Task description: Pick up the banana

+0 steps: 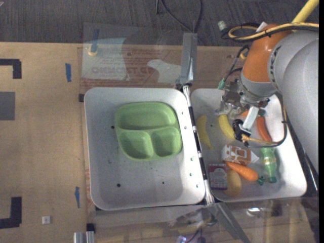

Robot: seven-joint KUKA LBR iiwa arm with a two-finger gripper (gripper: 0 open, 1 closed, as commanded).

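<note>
Right bin (289, 182), near edge: a tan, potato-like lump (233, 183) touches a red packet (217, 176); the packet's print is too small to read.
Carrot (243, 171): lies slantwise just behind the lump, its tip toward a green bottle (269, 164).
Carton (238, 154): white and orange, its lettering blurred.
Banana (226, 127): bright yellow, in the middle of the right bin, lying lengthwise; its far end is under the gripper.
Pale yellow piece (204, 131): long, beside the banana, along the bin's left wall; what it is cannot be told.
Orange piece (261, 129): partly covered by the wrist.
Gripper (235, 112): low over the banana's far end; whether it is spread or pressed together cannot be made out.
Left bin (142, 184): holds a green divided tray (148, 130).
Arm (296, 70): hides the right bin's far right corner.
Clear sheet (126, 59): behind the bins, reddish lettering, unreadable.
</note>
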